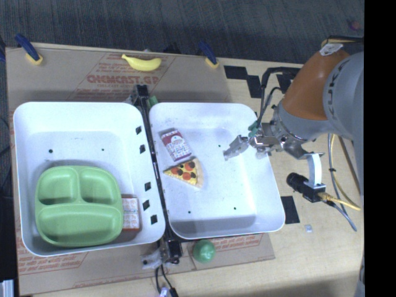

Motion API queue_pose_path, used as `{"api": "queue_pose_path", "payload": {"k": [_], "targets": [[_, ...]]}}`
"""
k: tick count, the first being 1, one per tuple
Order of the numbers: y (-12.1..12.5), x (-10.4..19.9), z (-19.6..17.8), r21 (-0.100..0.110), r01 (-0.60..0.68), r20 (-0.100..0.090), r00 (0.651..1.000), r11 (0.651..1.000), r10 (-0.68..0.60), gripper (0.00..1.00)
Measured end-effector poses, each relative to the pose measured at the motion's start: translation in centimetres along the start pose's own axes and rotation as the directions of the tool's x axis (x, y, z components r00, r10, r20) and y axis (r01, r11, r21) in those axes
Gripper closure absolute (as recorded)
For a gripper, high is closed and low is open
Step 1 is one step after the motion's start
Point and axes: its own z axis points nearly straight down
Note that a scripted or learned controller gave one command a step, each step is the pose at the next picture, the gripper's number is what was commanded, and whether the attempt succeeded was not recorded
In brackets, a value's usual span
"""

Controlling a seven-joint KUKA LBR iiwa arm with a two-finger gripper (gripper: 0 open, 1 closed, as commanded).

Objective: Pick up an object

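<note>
From the overhead camera I see my gripper (237, 147) over the right bin (266, 193), near its right side, fingers spread with nothing between them. The pizza slice (184, 172) lies on the bin floor to the camera's left of the jaws and slightly lower, its long axis running diagonally. The red packet (175, 145) sits just above it, about level with the jaws, apart from them.
</note>
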Motion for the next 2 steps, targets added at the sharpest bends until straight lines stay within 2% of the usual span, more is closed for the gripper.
{"api": "queue_pose_path", "payload": {"k": [1,2], "targets": [[4.0,4.4,6.7,0.003,0.002,-0.001,1.000,1.000,-0.002,0.00],[10.8,6.6,6.1,-0.002,0.000,-0.001,1.000,1.000,0.000,0.00]]}}
